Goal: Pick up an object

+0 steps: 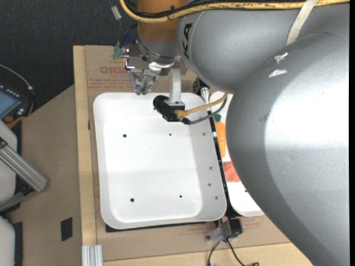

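1. Camera view, as we look down at a slant, is dominated by the grey KUKA arm [288, 121], which sweeps in from the right and covers most of the right-hand bin [244, 201].
2. We see the arm's orange band [161, 10] at the top, above the wrist, with a yellow cable looped around it.
3. We see the left white bin [155, 159] lying open on the brown bench [89, 121], its floor marked with a few small dark dots.
4. We find the gripper [143, 86] hanging over that bin's far rim; we cannot tell whether its fingers are spread or pressed together.
5. We make out an orange object [221, 137] and a reddish one [231, 173] in the right-hand bin, just beside the divider, partly hidden by the arm.
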`<state>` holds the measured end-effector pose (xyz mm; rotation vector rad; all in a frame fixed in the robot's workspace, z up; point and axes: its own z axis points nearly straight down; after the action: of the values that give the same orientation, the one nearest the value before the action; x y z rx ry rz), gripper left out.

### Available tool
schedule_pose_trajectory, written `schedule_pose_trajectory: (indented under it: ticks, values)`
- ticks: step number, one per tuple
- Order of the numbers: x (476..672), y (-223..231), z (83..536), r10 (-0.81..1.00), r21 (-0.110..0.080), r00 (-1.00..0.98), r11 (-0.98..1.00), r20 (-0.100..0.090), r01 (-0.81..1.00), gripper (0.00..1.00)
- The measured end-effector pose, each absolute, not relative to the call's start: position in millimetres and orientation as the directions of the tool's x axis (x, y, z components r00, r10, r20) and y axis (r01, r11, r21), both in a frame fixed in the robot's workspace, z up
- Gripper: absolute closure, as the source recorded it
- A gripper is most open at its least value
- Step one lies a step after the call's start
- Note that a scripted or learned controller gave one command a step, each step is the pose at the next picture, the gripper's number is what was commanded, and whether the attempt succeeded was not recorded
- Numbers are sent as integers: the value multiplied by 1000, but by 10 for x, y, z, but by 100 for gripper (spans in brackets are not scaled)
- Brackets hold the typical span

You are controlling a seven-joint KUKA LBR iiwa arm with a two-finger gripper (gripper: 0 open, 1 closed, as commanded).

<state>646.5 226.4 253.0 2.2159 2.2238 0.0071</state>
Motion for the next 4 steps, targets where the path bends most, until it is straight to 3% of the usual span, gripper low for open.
schedule_pose_trajectory:
  ticks: [1,2,3,4]
  values:
    - [5957,2249,2650,1000,-3,-2,2,0,1000,100]
    - [5361,1791,3017,1000,-2,3,-3,0,1000,100]
    - [5376,1812,2989,1000,-3,0,0,0,1000,0]
    - [4914,2264,1675,1000,-17,-4,4,-4,1000,0]
